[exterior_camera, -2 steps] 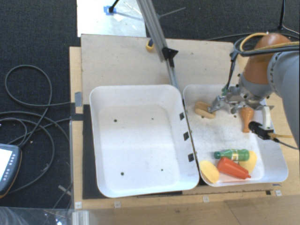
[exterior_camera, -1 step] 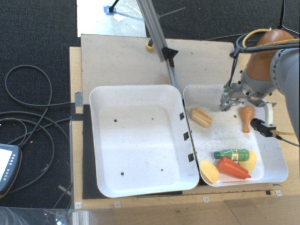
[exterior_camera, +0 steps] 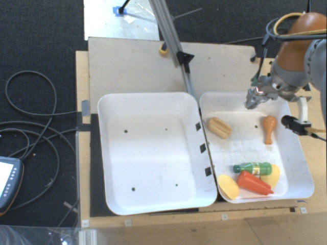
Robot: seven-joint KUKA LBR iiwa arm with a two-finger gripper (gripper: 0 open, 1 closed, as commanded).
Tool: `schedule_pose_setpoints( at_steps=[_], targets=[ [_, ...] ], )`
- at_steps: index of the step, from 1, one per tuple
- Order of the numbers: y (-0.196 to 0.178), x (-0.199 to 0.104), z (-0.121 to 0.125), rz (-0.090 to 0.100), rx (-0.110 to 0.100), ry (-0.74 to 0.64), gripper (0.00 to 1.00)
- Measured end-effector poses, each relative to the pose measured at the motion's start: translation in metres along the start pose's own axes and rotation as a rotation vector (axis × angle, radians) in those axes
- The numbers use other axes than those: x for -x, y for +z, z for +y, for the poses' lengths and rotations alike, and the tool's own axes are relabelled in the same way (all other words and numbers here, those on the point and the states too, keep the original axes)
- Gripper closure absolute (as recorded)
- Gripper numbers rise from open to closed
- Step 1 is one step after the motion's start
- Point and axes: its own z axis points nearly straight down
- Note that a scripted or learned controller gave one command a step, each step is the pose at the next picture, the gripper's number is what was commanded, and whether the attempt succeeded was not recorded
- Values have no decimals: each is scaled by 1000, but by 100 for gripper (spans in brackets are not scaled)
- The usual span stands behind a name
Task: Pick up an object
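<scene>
Reaching in from three o'clock, grey with the orange band above the wrist, and hanging the gripper (exterior_camera: 254,99) over the twelve-o'clock rim of the right bin (exterior_camera: 301,162), toward that rim's one-o'clock side. Looking small and blurred at the tip, so not letting its opening be told; showing nothing gripped beneath it. Staying apart from every item in the bin.

Lying nearest, at about seven o'clock from the gripper: a tan bread roll (exterior_camera: 219,127), tilted, close to the bin's nine-o'clock wall. Lying at about five o'clock from the gripper: an orange-brown drumstick (exterior_camera: 269,128), thick end toward twelve, thin end toward six. Crowding the bin's six-o'clock end: a green bottle (exterior_camera: 252,168) on its side, running from nine to three; a red-orange carrot (exterior_camera: 254,183) just below it, touching or nearly touching it; a yellow oval piece (exterior_camera: 228,186) at the carrot's nine o'clock; a second yellow piece (exterior_camera: 274,174) at the bottle's three o'clock, partly hidden behind bottle and carrot.

Sitting at nine o'clock of the right bin and touching it along the shared edge: the left bin (exterior_camera: 110,152). Slanting down from twelve o'clock to the point where the two bins meet: a grey pole (exterior_camera: 167,24). Trailing across the dark floor at nine o'clock of the bench: black cables (exterior_camera: 30,111), with a tablet (exterior_camera: 6,180) at the frame's edge.
</scene>
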Motion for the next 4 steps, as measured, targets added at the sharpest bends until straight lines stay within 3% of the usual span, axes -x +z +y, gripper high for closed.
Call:
schedule_pose_setpoints(
  at_steps=[2,4],
  targets=[
    [-111,-5,0,-1,1,-1,100],
    [-103,-117,6,4,-7,-5,100]
  ],
)
